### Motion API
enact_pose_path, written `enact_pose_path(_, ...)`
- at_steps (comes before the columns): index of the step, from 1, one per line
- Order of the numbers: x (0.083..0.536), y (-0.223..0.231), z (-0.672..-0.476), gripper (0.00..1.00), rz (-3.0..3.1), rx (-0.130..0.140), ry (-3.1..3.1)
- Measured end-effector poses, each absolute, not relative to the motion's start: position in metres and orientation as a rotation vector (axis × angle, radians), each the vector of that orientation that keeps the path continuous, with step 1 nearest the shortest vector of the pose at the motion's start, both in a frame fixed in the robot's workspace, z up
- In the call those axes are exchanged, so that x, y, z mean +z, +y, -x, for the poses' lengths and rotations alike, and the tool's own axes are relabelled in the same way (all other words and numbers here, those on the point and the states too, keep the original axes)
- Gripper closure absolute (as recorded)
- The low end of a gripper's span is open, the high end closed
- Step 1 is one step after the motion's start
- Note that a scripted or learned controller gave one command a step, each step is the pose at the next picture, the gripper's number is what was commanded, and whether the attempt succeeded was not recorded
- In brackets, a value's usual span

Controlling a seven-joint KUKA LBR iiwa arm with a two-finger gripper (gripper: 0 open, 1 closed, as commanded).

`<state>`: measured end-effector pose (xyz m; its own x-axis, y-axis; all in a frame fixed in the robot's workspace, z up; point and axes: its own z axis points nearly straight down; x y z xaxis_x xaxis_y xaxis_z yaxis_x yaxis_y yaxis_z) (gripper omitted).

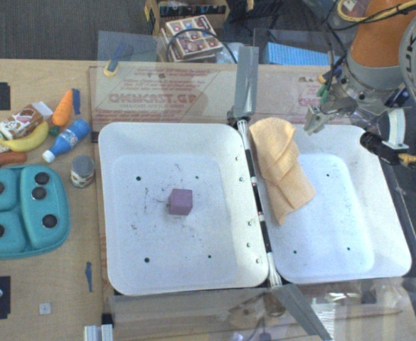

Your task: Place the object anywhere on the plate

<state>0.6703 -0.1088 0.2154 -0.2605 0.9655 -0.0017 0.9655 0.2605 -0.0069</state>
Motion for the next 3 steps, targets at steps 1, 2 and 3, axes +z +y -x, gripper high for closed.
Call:
enact_pose_path(1, 0.2153, -0.1087, -0.6703, 0.00, 1.909, 0.010, -2.492)
enact_pose_path(2, 0.2231, -0.1093, -0.6719, 1.00, 1.909, 0.012, -2.492)
enact_pose_path(3, 0.2230, -0.1093, -0.6719, 0.00, 1.909, 0.013, -2.492)
